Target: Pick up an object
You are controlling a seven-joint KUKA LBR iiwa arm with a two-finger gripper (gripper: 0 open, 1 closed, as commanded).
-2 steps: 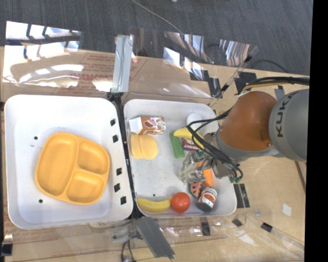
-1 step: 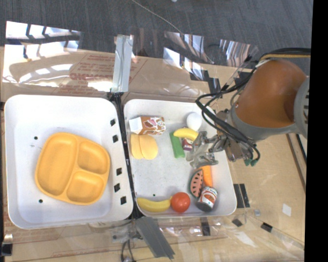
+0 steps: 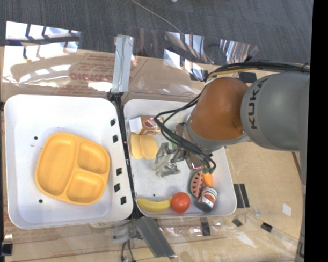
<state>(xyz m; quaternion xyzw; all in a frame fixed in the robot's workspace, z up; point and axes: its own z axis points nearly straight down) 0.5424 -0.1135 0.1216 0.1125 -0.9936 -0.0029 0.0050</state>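
Grey metal fingers of the gripper (image 3: 166,161) are seen low over the floor of the right bin (image 3: 226,181), just right of a pale yellow bread-like item (image 3: 143,147); nothing is seen held, and the jaw gap cannot be judged. A vertical descent centred on one item is advised, clear of banana (image 3: 153,205), tomato (image 3: 180,202) and can (image 3: 207,198). "KUKA" is read on the arm (image 3: 277,110). A yellow divided tray (image 3: 72,167) lies in the left bin (image 3: 15,149).
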